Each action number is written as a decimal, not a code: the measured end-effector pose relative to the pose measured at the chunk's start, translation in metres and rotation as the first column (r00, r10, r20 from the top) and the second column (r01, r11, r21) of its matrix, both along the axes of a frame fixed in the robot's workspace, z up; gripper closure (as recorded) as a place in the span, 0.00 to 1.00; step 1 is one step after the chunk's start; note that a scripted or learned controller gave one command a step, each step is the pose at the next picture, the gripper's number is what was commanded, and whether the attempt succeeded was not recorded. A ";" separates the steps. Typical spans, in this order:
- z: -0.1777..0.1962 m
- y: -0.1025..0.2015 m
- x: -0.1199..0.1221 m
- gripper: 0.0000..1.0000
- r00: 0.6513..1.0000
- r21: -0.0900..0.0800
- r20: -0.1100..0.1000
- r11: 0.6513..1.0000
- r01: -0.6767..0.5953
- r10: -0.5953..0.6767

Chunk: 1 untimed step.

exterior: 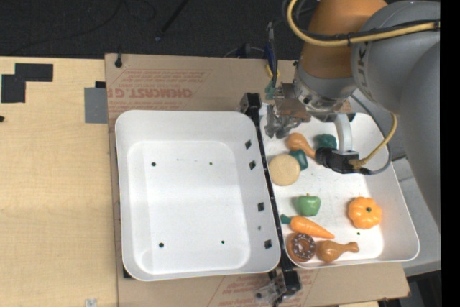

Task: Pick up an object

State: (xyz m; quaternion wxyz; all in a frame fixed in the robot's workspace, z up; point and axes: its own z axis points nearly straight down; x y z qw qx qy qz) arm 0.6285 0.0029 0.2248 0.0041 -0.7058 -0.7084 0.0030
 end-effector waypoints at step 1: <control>0.187 0.055 0.017 1.00 1.000 0.001 0.027 1.000 -0.003 0.002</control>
